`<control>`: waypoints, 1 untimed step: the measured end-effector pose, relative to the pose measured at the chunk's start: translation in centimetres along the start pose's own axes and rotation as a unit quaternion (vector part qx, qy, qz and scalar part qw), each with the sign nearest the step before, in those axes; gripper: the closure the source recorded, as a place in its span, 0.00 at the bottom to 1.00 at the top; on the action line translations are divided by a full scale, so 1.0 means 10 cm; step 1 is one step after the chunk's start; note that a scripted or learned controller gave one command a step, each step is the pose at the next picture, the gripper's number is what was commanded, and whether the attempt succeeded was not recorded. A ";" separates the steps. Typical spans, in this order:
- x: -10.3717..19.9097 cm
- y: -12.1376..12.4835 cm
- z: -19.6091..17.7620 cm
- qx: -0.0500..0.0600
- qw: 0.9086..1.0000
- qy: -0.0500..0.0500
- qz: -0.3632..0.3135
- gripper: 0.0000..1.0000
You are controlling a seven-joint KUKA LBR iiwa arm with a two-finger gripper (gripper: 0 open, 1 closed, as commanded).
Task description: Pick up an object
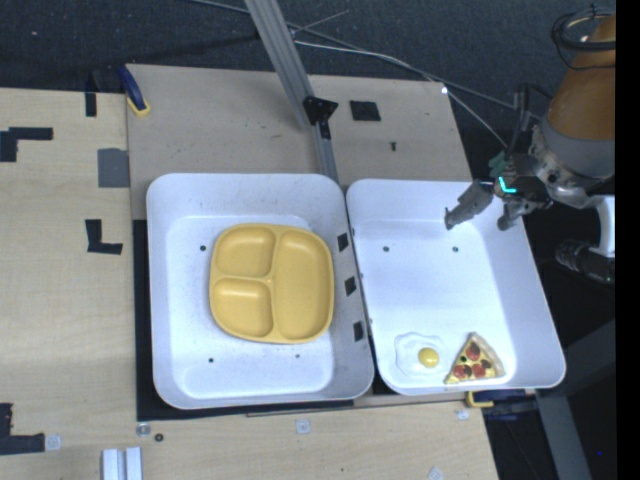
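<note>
This is a robotics lab or test cell rather than a home or kitchen. A plywood bench carries two shallow white bins bolted side by side, with black tape marks stuck on the board at nine o'clock. A slanted aluminium strut rises at twelve o'clock, and thin cables trail across dark carpet toward one o'clock. At three o'clock stands a grey industrial arm. The food is toy plastic: a fried egg and a pizza slice at five o'clock.
</note>
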State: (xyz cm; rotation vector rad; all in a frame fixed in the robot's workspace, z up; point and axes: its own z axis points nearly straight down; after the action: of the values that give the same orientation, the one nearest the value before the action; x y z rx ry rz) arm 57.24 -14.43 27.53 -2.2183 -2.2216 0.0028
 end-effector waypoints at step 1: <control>0.00 0.00 -0.01 -0.001 1.000 0.000 0.000 0.00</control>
State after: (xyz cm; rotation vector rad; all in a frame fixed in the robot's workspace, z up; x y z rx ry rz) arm 57.27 -14.43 27.59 -2.2190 -2.2226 0.0015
